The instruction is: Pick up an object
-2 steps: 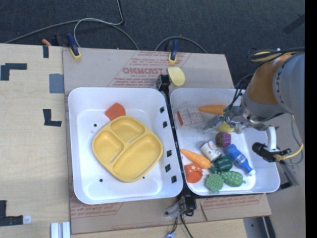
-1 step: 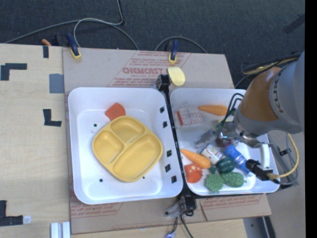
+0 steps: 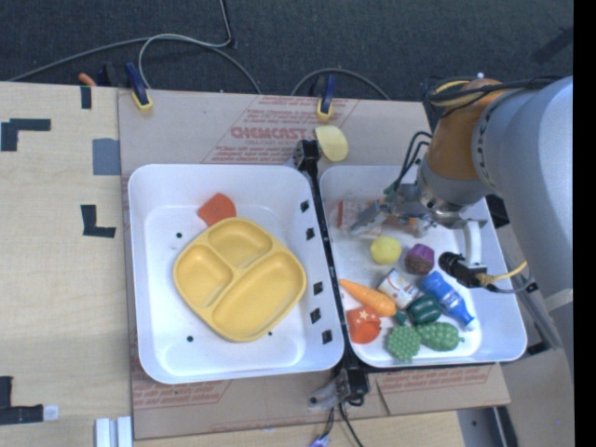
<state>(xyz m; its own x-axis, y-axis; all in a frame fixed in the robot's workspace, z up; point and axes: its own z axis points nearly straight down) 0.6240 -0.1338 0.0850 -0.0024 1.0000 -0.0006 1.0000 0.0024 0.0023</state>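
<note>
My gripper (image 3: 380, 214) is low over the back of the right bin (image 3: 507, 343), coming in under the grey arm and its orange band (image 3: 456, 147). Just in front of it lie a yellow ball (image 3: 386, 250) and a purple piece (image 3: 420, 257). Nearer the front are an orange carrot (image 3: 367, 296), a red piece (image 3: 363, 325), a blue bottle (image 3: 446, 297), a small white item (image 3: 399, 287) and several green toy vegetables (image 3: 421, 337). I see nothing held in the gripper.
The left bin (image 3: 149, 250) holds a yellow divided plate (image 3: 240, 277) and an orange piece (image 3: 216, 209) behind it. A pale yellow object (image 3: 331, 142) sits at the back end of the black divider (image 3: 321, 250) between the bins. Cables and clamps lie along the bench's far edge.
</note>
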